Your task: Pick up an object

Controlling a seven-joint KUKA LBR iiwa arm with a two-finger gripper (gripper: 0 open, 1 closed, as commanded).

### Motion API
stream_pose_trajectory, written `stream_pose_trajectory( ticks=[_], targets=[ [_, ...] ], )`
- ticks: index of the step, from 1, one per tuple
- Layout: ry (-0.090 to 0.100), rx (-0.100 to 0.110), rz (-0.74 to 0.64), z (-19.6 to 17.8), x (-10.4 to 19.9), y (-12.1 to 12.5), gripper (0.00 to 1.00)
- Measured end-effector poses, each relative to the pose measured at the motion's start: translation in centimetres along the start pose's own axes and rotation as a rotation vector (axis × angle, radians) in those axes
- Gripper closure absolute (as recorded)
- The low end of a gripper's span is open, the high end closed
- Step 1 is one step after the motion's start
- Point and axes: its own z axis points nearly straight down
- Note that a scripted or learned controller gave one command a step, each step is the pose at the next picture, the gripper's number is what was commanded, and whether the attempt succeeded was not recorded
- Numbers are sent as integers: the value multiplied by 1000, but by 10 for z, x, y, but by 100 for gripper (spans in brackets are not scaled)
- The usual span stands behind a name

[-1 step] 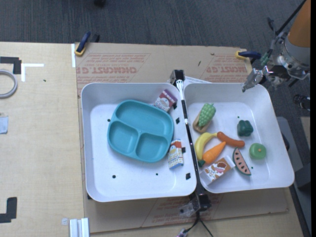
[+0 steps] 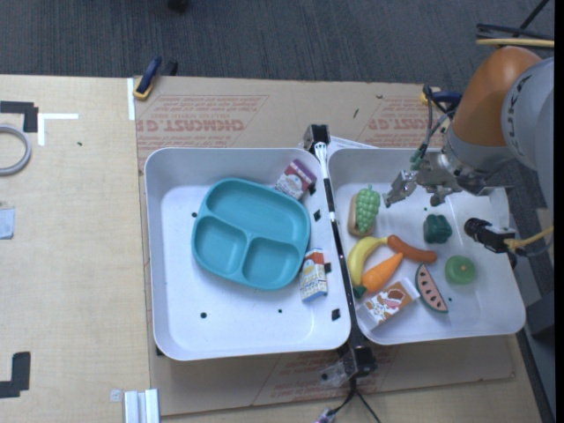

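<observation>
The gripper hangs over the right bin, near its 11 o'clock corner, with its fingers spread and nothing between them. Just at its 8 o'clock lies a bunch of green grapes. Below that, at the bin's 9 o'clock side, a banana lies touching a carrot, with a red sausage across the carrot's top end. A dark green pepper sits near the bin's centre, a lime slice at 4 o'clock from it, a watermelon wedge at 6 o'clock, and a small printed carton at the bin's 7 o'clock corner.

The left bin holds a teal divided plate, with a small carton at the plate's 1 o'clock and another at its 4 o'clock; their print is too small to read.

Both bins rest on flattened cardboard bearing red lettering seen upside down, which I cannot read with confidence. The cardboard lies on a pale wooden bench, and dark grey carpet lies beyond at 12 o'clock.
</observation>
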Motion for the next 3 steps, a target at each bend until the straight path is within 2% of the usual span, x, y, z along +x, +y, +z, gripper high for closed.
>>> stream_pose_trajectory(
  ticks=[1,2,3],
  targets=[
    [0,0,-79,13,34,-48,0],
    [0,-2,-394,22,42,-75,0],
    [-1,-3,-391,12,41,-75,100]
  ],
)
